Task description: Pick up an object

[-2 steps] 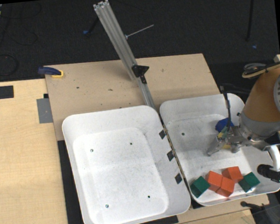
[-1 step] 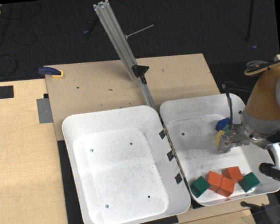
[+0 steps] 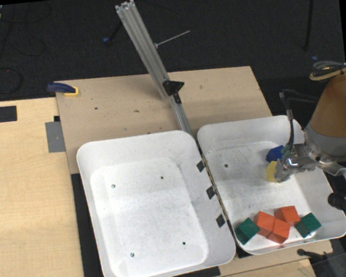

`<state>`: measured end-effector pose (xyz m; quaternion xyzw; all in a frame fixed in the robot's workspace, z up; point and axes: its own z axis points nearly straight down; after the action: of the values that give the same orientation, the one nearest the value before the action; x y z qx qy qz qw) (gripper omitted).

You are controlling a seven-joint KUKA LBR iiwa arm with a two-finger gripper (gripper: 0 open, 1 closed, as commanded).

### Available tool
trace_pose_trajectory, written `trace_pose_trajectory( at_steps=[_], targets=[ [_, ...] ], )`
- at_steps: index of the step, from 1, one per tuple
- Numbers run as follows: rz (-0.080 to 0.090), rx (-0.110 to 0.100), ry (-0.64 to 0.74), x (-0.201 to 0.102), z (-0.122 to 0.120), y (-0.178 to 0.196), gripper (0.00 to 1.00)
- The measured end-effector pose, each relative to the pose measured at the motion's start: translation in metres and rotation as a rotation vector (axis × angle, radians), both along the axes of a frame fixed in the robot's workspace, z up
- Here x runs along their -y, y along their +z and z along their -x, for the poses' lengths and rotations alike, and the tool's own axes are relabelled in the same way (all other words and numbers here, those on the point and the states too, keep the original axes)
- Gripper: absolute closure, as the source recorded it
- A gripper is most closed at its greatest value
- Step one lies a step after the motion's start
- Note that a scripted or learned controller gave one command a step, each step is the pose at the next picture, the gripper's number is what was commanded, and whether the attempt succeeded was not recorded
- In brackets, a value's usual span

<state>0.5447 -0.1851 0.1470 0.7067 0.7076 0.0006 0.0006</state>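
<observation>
- You have the left bin (image 3: pixel 102 167) sitting at about 8 o'clock from the middle of the view, on the wooden bench (image 3: pixel 120 106).
- A metal rail (image 3: pixel 145 45) slants down from 12 o'clock toward the seam between the 2 bins, with a black bracket (image 3: pixel 173 87) clamped on it partway down.
- Along that seam you can see 3 small black clips (image 3: pixel 211 192).
- The right bin (image 3: pixel 235 135) lies at 4 o'clock from the middle and holds all the blocks.
- At the bin's 6 o'clock edge you have a cluster: 1 green block (image 3: pixel 247 229) on the left, 3 orange blocks (image 3: pixel 276 223) touching one another in the middle, and a 2nd green block (image 3: pixel 307 224) on the right.
- At the bin's 3 o'clock side, a yellow block (image 3: pixel 272 171) sits just under a blue block (image 3: pixel 275 153), both right against the gripper's tip.
- The gripper (image 3: pixel 286 166) is low in the right bin at that same spot; you cannot tell from this view whether it is released, clenched, or grasping either block.
- The arm (image 3: pixel 335 116) comes in from 3 o'clock, its orange band directly above the wrist.
</observation>
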Motion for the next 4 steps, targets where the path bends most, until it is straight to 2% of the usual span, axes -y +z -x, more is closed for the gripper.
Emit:
trace_pose_trajectory(
  at_steps=[2,3,4],
  targets=[
    [0.001,0.003,0.001,0.0,-0.002,0.122,1.0],
    [-0.001,-0.002,0.003,-0.043,-0.028,0.117,1.0],
    [-0.002,-0.003,0.004,-0.1,-0.045,0.117,1.0]
  ],
)
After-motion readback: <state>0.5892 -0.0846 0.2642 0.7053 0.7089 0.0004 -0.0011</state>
